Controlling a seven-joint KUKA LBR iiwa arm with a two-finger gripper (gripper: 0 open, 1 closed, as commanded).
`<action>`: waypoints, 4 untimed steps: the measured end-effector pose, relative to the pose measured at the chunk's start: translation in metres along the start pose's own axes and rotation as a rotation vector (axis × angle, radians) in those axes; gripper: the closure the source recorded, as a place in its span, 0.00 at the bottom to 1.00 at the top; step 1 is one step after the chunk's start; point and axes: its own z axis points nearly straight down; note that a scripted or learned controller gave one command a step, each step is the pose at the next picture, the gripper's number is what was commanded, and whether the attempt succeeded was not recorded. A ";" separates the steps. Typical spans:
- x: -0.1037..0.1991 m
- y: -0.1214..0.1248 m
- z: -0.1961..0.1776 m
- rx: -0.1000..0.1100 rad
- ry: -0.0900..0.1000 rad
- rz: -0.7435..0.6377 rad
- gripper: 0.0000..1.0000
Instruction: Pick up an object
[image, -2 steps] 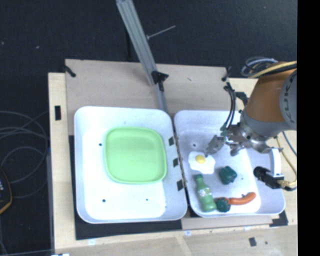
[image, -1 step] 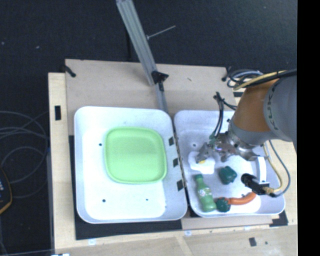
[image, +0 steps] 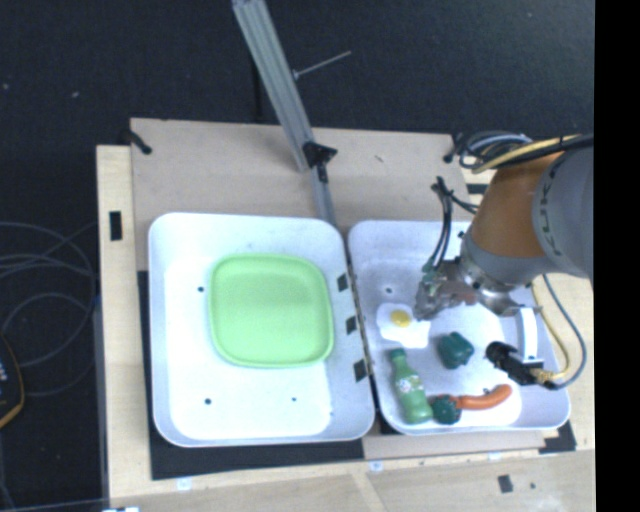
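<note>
A toy egg (image: 399, 321), white with a yellow yolk, is lying flat in the right bin (image: 385, 255), near that bin's left wall and about halfway along it. The gripper (image: 433, 297) is hanging just above and to the right of the egg, its tip sitting at the egg's upper right edge; whether it is touching the egg cannot be told, and neither can whether it is wide or narrow, since the wrist is covering it from above. The arm (image: 520, 225) is reaching in from the right over the bin's far right corner, its orange band tilting down towards the wrist. Just below the egg a green bottle (image: 407, 383) is lying on its side, pointing towards the bin's near edge. A dark green lump (image: 455, 348) is sitting to the right of the egg, apart from it. What looks like a carrot (image: 483, 399) is lying along the near wall, its green end close to the bottle's base. In the left bin (image: 172, 300) a pale green plate (image: 270, 310) is resting flat, near the middle.
</note>
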 end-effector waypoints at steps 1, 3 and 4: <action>-0.003 -0.005 -0.061 -0.004 -0.001 -0.001 1.00; -0.006 -0.003 -0.144 -0.001 -0.001 -0.002 1.00; 0.043 -0.010 -0.128 0.002 0.000 -0.004 1.00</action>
